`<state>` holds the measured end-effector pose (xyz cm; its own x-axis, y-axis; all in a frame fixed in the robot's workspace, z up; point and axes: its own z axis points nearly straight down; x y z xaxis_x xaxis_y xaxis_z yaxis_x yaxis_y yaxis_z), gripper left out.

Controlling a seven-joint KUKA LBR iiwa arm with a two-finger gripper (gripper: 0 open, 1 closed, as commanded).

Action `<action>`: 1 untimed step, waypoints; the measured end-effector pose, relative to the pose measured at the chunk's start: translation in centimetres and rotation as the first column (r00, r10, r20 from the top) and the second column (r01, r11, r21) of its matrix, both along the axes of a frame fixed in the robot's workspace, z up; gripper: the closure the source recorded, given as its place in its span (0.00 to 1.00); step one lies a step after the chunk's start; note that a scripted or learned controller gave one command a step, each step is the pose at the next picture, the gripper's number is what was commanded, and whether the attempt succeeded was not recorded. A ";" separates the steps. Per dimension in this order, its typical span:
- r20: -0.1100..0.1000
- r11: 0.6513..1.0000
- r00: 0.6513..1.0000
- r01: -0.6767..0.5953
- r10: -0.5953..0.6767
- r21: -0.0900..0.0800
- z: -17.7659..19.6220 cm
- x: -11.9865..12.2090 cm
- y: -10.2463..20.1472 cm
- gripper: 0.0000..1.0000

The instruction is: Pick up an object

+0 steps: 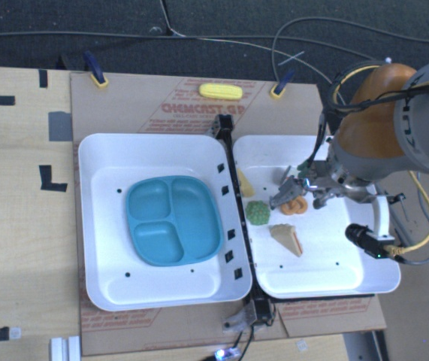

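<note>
In the right bin (319,280) lie a green broccoli-like piece (258,213), a tan wedge (288,239), a small yellow piece (244,186) by the left wall, and an orange piece (295,206). My gripper (288,194) reaches in from the right and hangs low over the orange piece, its dark fingers (280,199) right against it. Part of the orange piece is covered by the fingers. Whether they grip it is unclear.
The left bin (94,201) holds a blue divided plate (174,219). A yellow corn-like object (220,91) lies on the cardboard behind the bins. Black clips run along the divider (233,194) between the bins. Cables hang beside the arm on the right.
</note>
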<state>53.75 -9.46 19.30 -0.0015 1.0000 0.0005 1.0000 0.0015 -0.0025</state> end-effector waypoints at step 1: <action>-0.005 1.000 1.000 0.002 -0.002 0.000 -6.1 -0.8 -0.3 0.00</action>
<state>52.91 -9.71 13.15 0.0001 1.0000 0.0005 1.0000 -0.0001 -0.0076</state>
